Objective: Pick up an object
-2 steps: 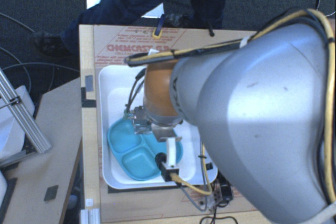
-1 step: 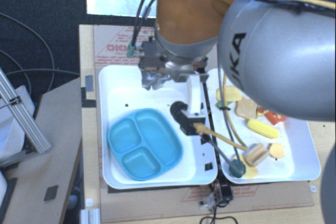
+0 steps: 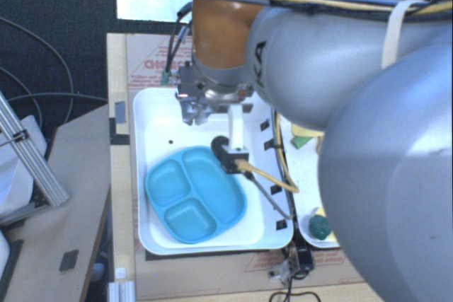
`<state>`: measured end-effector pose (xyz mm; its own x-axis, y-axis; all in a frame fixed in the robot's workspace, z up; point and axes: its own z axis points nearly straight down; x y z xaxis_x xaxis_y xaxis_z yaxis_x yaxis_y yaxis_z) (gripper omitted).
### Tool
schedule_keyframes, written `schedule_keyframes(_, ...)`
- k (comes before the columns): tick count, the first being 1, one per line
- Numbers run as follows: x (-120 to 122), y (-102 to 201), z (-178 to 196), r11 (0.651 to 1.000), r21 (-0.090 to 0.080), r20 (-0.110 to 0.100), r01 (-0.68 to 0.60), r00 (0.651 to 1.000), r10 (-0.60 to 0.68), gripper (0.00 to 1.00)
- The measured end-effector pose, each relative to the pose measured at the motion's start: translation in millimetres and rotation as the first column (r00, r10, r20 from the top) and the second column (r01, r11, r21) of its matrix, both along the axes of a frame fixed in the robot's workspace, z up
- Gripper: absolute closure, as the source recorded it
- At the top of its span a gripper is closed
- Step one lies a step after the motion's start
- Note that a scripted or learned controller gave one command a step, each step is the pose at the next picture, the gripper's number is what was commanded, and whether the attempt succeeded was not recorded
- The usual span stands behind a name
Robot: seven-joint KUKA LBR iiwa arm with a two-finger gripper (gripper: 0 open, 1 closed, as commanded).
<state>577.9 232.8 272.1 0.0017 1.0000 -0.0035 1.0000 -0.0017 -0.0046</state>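
- Two white bins side by side on the counter (image 3: 119,74): the left bin (image 3: 141,145) in plain sight, the right bin (image 3: 306,231) mostly hidden under the arm.
- One blue tray (image 3: 192,196) in the left bin, with three compartments, lying flat and turned at a slant, taking up the near half of the bin floor, close to the front wall.
- One dark green lump (image 3: 320,227) in the right bin, near its front left corner.
- One yellow-green piece (image 3: 303,140) farther back in the same bin, partly covered by the arm; too little showing to name it.
- One patch of red lettering (image 3: 152,66) printed on the counter, just behind the left bin.
- One arm (image 3: 340,81), reaching in from the right, grey and bulky across the right bin, bent down at the orange band (image 3: 226,10) so that the wrist points down over the left bin.
- One pincer (image 3: 194,114), hanging over the back part of the left bin above bare white floor, just behind the tray's back rim — apart from the tray, as far as this slant shows.
- Open or closed: cannot tell from here.
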Motion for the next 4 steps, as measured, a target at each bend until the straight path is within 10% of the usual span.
schedule_keyframes(1,0.4,-33.4,-9.7,1.0,0.002,0.004,0.001,1.0,-0.001,1.0)
schedule_keyframes(2,-57.0,5.0,39.2,1.0,0.008,0.007,-0.011,1.0,0.011,1.0)
schedule_keyframes(3,-37.7,1.2,218.4,1.0,0.012,0.025,-0.007,1.0,0.006,1.0)
schedule_keyframes(4,-11.1,-44.7,190.9,1.0,0.003,0.006,0.003,1.0,-0.003,1.0)
